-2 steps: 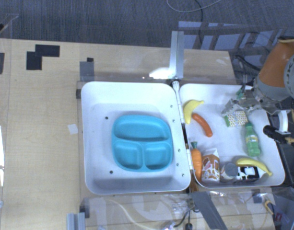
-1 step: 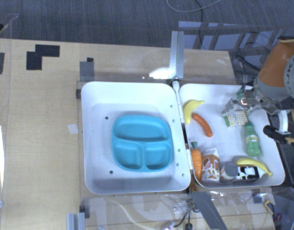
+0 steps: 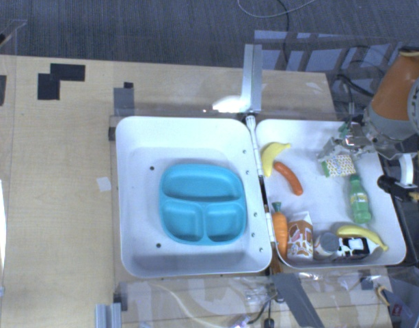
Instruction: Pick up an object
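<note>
The arm is hovering its jaws (image 3: 347, 141), whose state I cannot tell, over the green-patterned packet (image 3: 340, 165) near the right bin's (image 3: 312, 130) far edge, so it wants a straight descent centred on it, keeping off the green bottle (image 3: 359, 200).

Pale wooden bench (image 3: 52, 183), carrying two shallow white bins side by side (touching): left bin (image 3: 137, 183), right bin (image 3: 318, 197), toward its right edge.
</note>
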Motion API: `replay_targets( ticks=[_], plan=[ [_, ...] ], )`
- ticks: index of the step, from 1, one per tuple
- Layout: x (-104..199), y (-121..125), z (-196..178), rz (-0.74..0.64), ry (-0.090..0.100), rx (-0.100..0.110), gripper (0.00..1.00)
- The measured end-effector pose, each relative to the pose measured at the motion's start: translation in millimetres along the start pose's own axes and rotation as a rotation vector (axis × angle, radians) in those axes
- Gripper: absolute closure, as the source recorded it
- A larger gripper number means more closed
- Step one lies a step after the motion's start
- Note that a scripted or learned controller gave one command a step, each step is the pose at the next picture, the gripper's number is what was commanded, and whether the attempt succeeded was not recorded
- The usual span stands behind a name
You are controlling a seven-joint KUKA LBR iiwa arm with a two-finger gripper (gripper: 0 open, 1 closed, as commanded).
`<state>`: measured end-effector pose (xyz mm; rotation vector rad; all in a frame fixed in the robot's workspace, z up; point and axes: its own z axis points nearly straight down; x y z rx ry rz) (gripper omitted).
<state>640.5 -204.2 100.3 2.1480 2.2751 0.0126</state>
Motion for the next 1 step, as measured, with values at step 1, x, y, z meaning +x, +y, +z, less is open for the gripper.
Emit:
replay_targets(
  ticks=[1],
  plan=[
    [67.8, -62.8, -111.5, -0.159, 0.003, 0.007, 1.0]
  ],
)
